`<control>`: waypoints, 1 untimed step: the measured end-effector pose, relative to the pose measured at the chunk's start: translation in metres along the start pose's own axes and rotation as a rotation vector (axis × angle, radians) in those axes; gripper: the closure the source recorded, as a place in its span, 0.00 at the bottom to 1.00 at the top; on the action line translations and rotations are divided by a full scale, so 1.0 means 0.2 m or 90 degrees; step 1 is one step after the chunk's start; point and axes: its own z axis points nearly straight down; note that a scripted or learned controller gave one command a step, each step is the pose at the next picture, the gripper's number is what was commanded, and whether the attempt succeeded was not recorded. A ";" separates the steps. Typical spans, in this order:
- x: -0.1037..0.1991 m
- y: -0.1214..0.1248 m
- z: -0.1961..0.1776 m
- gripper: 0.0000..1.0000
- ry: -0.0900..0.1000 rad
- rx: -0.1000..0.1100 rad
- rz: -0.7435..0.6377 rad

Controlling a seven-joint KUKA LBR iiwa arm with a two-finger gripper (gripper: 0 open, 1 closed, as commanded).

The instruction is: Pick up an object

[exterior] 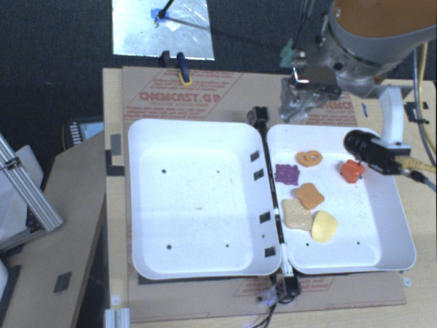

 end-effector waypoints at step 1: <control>0.37 0.04 -0.09 1.00 -0.002 0.008 -0.001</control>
